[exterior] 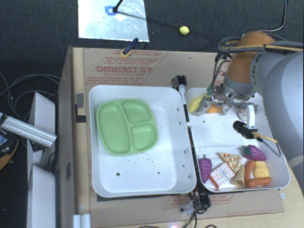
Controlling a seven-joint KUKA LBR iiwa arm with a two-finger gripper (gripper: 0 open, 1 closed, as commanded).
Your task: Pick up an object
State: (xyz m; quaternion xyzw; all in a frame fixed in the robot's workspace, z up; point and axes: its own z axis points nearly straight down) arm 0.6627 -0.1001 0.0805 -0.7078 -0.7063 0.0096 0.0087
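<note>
Camera view: toy food (240, 170) crowds the right bin's (209, 137) near corner. Farther back, the claw (213, 103) hangs over a banana (195, 103): light, hard, slick plastic, best pinched mid-body. Claw's opening: cannot tell.

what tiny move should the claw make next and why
Probably a short descent onto the yellow piece. The claw sits low at the far end of the right bin, right beside that yellow piece and an orange piece, with nothing visibly held. The other toys lie clustered at the bin's near end.
</note>
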